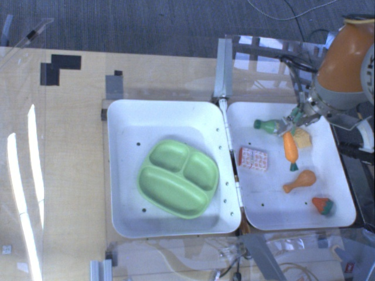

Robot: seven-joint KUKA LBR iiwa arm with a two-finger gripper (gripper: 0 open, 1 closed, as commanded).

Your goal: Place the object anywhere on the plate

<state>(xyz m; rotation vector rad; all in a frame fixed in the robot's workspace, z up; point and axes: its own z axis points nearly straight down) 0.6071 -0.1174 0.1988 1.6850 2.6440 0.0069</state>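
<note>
A green divided plate (179,177) lies in the left bin (123,215). The right bin (340,212) holds a green toy bottle (266,125), an orange carrot (290,148), a yellow cheese wedge (303,138), a red-checked packet (254,159), an orange drumstick (300,181) and a small red and green piece (322,205). My gripper (297,118) hangs low over the far part of the right bin, just above the carrot's top and the cheese, right of the bottle. Nothing shows between its fingers.
A metal divider post (223,69) stands behind the gap between the bins. Cables and brackets lie along the bench's near edge (234,259). The arm's orange band (345,57) fills the upper right.
</note>
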